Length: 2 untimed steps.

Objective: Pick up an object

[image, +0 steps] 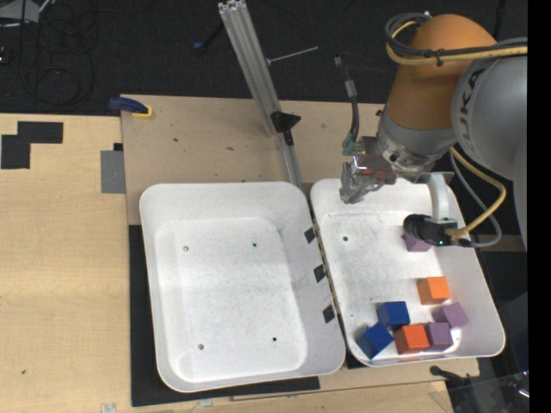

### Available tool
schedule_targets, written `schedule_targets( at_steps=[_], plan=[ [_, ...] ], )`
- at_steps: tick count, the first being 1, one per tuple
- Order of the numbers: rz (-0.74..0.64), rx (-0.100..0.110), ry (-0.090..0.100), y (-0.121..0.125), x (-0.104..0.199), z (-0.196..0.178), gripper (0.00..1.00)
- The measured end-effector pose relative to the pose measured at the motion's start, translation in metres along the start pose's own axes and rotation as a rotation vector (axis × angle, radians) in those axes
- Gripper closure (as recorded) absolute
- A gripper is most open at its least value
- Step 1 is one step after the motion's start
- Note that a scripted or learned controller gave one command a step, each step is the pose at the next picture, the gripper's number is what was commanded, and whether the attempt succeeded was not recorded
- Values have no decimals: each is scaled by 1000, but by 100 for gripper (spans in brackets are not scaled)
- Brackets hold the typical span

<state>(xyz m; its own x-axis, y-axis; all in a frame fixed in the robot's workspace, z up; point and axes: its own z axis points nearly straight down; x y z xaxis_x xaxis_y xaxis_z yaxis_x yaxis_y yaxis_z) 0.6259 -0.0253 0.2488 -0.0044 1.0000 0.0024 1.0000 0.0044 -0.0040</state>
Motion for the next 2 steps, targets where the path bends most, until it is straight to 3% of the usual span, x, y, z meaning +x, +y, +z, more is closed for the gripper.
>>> schedule_targets(
  at_steps=[2],
  plan=[
    [-1,2,0,-38,108,25,100]
  ],
)
